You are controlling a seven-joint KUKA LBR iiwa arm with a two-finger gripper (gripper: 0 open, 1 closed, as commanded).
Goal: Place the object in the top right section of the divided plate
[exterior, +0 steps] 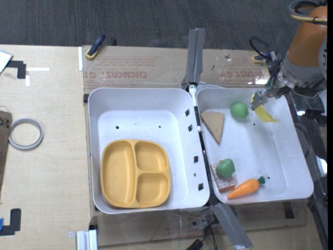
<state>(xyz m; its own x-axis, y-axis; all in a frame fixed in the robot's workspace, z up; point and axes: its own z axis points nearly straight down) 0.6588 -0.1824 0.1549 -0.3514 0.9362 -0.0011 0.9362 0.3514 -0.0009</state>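
while the grey arm (307,46) with its orange band reaches in from the right, its gripper (258,102) sits low over the far part of the right bin (296,186), just beside a yellow piece (266,114) that lies on the bin floor. whether that piece is touched by the fingertips is hard to say, and i cannot tell if the fingers are spread or pressed together (they are too small and dark here).

a green ball (239,110) rests just left of the gripper, apart from it. further left, a tan wedge (214,125) lies near the wall between the bins. toward the near end of the same bin a green pepper-like toy (225,166) sits on a small box (222,184), and an orange carrot (243,188) lies beside them, touching or nearly touching the box.

the left bin (130,108) holds the yellow divided plate (136,173) in its near half, flat on the floor, with one long section on the left and two smaller ones on the right.

on the bench to the left lies a roll of tape (24,134), well apart from both bins.
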